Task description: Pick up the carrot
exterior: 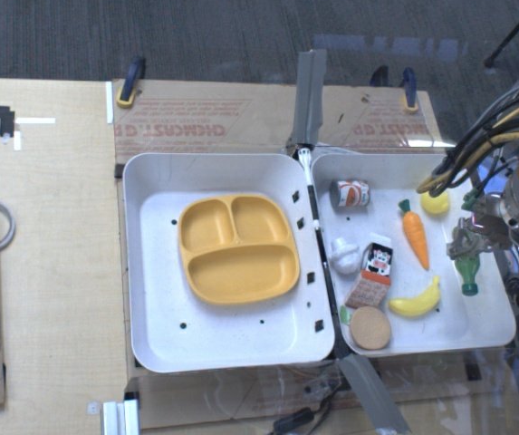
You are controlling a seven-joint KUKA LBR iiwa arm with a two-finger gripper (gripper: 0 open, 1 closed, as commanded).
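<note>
The carrot (pixel 415 236), orange with a green top, lies in the right bin (pixel 490 333), its tip pointing toward the front. My gripper (pixel 468 239) hangs at the bin's right side, about a hand's width right of the carrot and apart from it. Directly below the gripper a small green object (pixel 468 275) stands on the bin floor.
The right bin also holds a yellow lemon (pixel 435 203), a banana (pixel 416 300), a small can (pixel 351 193), a white object (pixel 344 256), a printed carton (pixel 374 275) and a round brown disc (pixel 370 328). A yellow divided plate (pixel 238 247) lies in the left bin (pixel 150 270).
</note>
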